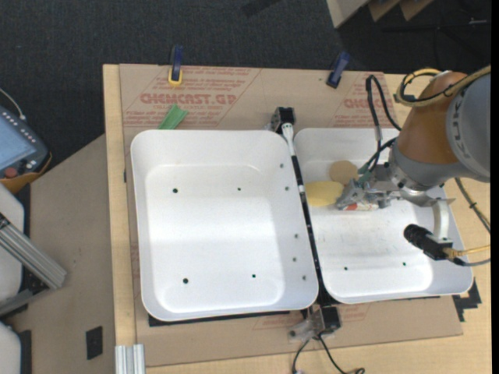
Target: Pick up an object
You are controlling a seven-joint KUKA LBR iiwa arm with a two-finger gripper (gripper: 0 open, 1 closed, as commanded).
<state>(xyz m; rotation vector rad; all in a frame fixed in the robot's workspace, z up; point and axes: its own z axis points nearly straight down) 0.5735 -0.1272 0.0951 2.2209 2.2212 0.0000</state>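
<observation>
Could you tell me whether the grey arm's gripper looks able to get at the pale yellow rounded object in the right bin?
Probably yes: the gripper is low in the right white bin, just beside the pale yellow rounded object, with nothing lying on top of it. A tan round object sits close behind.

Red print on the brown protective sheet covering the counter reads "CHEMCAST GP", slanted, near the far edge behind the left bin. The same red print repeats at upper right behind the right bin, too broken to read fully. No other legible text.
</observation>
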